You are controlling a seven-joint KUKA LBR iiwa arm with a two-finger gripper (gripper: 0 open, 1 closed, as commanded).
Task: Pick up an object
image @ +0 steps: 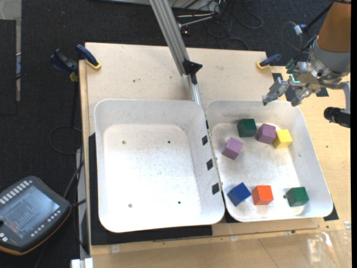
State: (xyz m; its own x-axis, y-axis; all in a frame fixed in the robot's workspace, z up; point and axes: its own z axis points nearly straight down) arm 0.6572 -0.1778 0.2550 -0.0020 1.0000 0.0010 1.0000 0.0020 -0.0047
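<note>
The right bin point(309, 149) holds several small cubes. A dark green cube point(246, 128), a purple cube point(266, 133) and a yellow cube point(283, 138) cluster near its back. Another purple cube point(232, 148) lies a little left of them. Along the front sit a blue cube point(239, 194), an orange cube point(262, 195) and a green cube point(297, 196). My gripper point(283, 92) hangs above the bin's back right rim, apart from every cube, its fingers spread and nothing between them.
The left bin point(106, 121) sits beside the right one, sharing a middle rim. A slanted metal pole point(170, 29) crosses the back of the bench. Clamps point(89, 57) grip the back corners. A teach pendant point(25, 214) lies at the lower left.
</note>
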